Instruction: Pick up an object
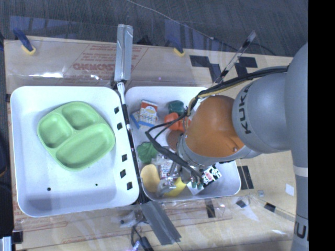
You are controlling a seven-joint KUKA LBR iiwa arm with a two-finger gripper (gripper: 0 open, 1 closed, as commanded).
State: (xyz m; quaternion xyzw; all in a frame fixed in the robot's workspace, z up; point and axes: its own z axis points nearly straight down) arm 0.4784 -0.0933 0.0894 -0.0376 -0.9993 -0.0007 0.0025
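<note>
My gripper (pixel 171 179) is down in the front part of the right bin (pixel 230 184), below the arm's orange band (pixel 209 127). It sits among a yellow fruit-like object (pixel 150 175), another yellow piece (pixel 177 189) and a black-and-white patterned item (pixel 212 175). The arm hides the bin's middle. Further back lie a small red-and-white carton (pixel 148 111), a dark green object (pixel 176 107), an orange-red object (pixel 172 120) and a green leafy-looking item (pixel 146 150).
The left bin (pixel 21 156) holds a light green divided plate (pixel 76 135). A metal divider (pixel 124 51) stands between the bins at the back. Cables (pixel 235 61) trail from the arm over the bench's rear right.
</note>
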